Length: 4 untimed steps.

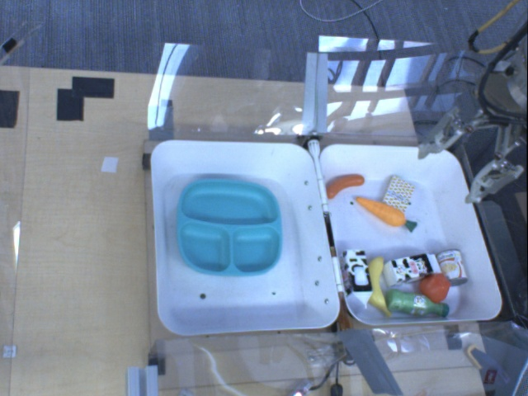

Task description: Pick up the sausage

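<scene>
Sausage (345,185): lies alone in the far-left corner of the right bin (462,170), close to the divider wall, tilted slightly; bare floor around it gives room for a grasp from above.
Carrot (382,212): just beside the sausage toward the near side, apart from it, its green tip pointing right.
Patterned packet (399,192): right of the sausage, touching or nearly touching the carrot; I cannot tell which.
Near cluster: a cow-patterned carton (356,270), a banana (376,285), a green bottle (417,304), a tomato (435,287) and a can (452,266) crowd the near edge, well apart from the sausage, so they should not hinder the pick.
Left bin (177,304): carries a blue divided plate (230,226), likely the drop place for picked things.
Gripper (466,157): hangs above the right bin's far-right corner, fingers spread, pinching nothing.
Step in hand: the approach, judged; the gripper stands well apart from the sausage and must travel left along the far wall.
Risk: the divider wall close by may block one finger.
</scene>
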Available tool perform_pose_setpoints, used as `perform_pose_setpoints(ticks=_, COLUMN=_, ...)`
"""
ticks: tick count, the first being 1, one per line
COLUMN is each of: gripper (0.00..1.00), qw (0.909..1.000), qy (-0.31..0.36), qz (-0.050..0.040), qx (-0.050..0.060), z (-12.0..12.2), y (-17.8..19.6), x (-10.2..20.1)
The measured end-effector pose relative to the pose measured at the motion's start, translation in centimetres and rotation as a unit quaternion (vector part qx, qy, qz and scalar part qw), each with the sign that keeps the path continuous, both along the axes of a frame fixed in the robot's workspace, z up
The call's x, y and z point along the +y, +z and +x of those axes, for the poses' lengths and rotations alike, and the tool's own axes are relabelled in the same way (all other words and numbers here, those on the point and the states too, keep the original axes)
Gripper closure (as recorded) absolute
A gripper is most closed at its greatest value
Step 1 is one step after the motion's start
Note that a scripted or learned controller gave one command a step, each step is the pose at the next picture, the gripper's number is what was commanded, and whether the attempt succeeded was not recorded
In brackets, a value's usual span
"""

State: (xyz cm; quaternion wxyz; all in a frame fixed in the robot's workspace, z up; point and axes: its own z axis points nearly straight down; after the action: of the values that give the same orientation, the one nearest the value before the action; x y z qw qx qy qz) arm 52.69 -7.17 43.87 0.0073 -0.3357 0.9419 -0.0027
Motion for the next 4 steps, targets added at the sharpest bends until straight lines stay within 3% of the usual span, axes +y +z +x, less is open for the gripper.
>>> perform_pose_setpoints(ticks=1, gripper=0.00, qw=0.9908, qy=0.135, qz=-0.0016, qx=-0.001, z=0.6, y=0.0, x=2.8)
perform_pose_setpoints(ticks=2, gripper=0.00, qw=0.9254, qy=0.379, qz=-0.0049, qx=0.001, z=-3.8, y=-0.1, x=3.8)
perform_pose_setpoints(ticks=3, gripper=0.00, qw=0.8676, qy=0.497, qz=-0.0068, qx=-0.001, z=-3.8, y=0.0, x=5.2)
perform_pose_setpoints(ticks=4, gripper=1.00, qw=0.8684, qy=0.496, qz=-0.0089, qx=-0.007, z=-3.6, y=1.2, x=5.3)
